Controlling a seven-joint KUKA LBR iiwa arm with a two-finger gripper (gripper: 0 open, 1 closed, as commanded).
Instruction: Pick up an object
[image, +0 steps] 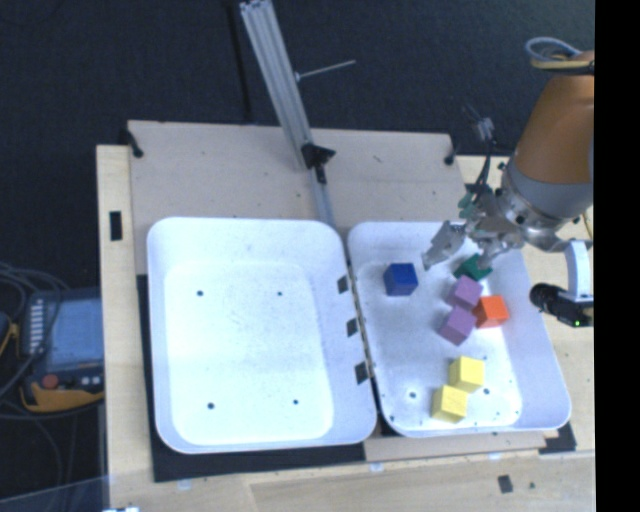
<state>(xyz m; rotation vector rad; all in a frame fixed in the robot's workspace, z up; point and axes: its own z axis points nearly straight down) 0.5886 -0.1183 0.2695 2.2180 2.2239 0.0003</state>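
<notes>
Hovering over the far part of the right bin (530, 400), the gripper (462, 245) hangs low above the cluster of blocks, its grey fingers (440, 248) slanting down and toward the blue block (401, 278). Whether those fingers are spread or closed cannot be told from this slant — they merge with the wrist hardware behind them, and nothing can be seen held between them.

The green block (474, 267) serves best as the landmark, since it sits right at the fingertips, just on the near side of them and partly tucked under the gripper body. It is probably the object closest to a grasp. Touching or almost touching it on the near side is a purple block (466, 292), with an orange block (490, 311) just beside that one toward the arm, and a second purple block (457, 324) nearer still to the camera. The blue block lies apart from the green one, off toward the left bin (170, 300), standing alone on bare white floor. Two yellow blocks (466, 373) rest well away from the green block, near the front rim.

The move ahead seems to turn on one thing — the green block lies almost directly below and slightly nearward of the fingertips, so a short drop would meet it. Its purple neighbour crowds one face, which could block a finger or get nudged aside.
</notes>
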